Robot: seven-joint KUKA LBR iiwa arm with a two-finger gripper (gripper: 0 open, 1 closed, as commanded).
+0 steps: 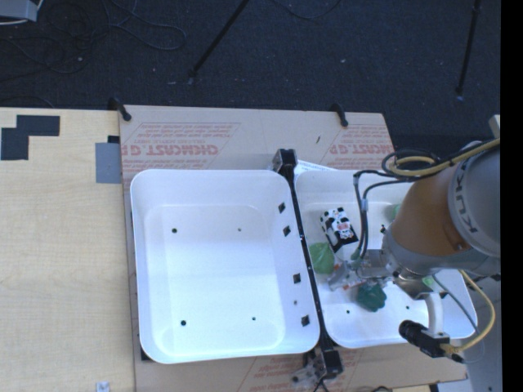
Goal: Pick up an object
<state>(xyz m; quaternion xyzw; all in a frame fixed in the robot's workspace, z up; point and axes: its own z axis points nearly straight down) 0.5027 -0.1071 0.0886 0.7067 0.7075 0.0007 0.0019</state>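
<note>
Dark green, soft-looking, the lump lies in the right bin, near its front wall, and is the likeliest target. The gripper hangs just above and beside it, low in the bin; whether it is wide or narrow I cannot tell, nor whether it touches anything. A pale green piece sits against the divider side, and a black-and-white toy lies behind it, both near the gripper. The arm leans in over the bin's right half, presumably to descend straight. The left bin adjoins. Both rest on cardboard over a pale wooden bench; dark floor with cables lies beyond.
</note>
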